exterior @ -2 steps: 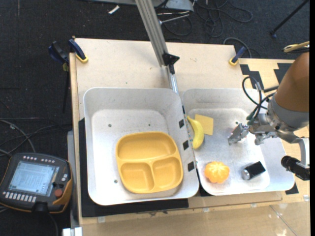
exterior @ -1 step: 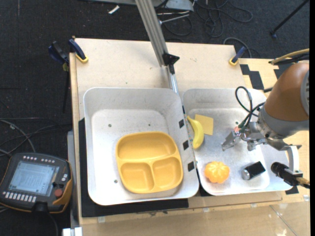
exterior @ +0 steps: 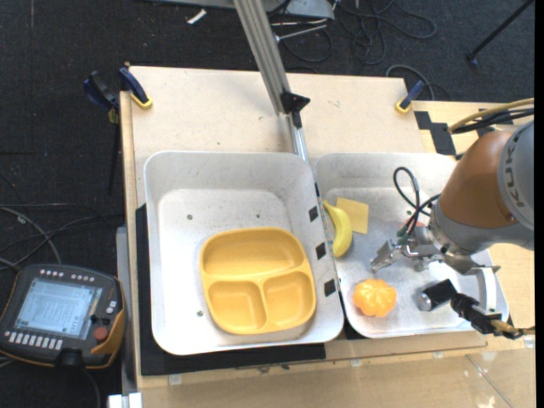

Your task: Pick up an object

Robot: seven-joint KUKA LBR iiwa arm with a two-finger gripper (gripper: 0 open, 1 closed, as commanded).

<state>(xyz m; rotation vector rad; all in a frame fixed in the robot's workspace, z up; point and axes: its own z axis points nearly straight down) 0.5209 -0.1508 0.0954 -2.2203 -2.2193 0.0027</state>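
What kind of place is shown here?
Probably a robotics lab: a robot arm reaches over two white bins on a bench, a teach pendant lies beside it, and cables cross the floor.

You will find almost nothing here that can be read. On the grey upper casing of the arm (exterior: 520, 164), at the right edge of the view, a few large dark letters are cropped by the frame; they may be the start of a brand name, but you cannot read them with certainty. The grey handheld control pendant with the orange trim (exterior: 58, 315), lying on the dark floor off the bench's front left corner, has a lit screen and rows of buttons, yet its contents are too small and blurred for you to make out any word or number.
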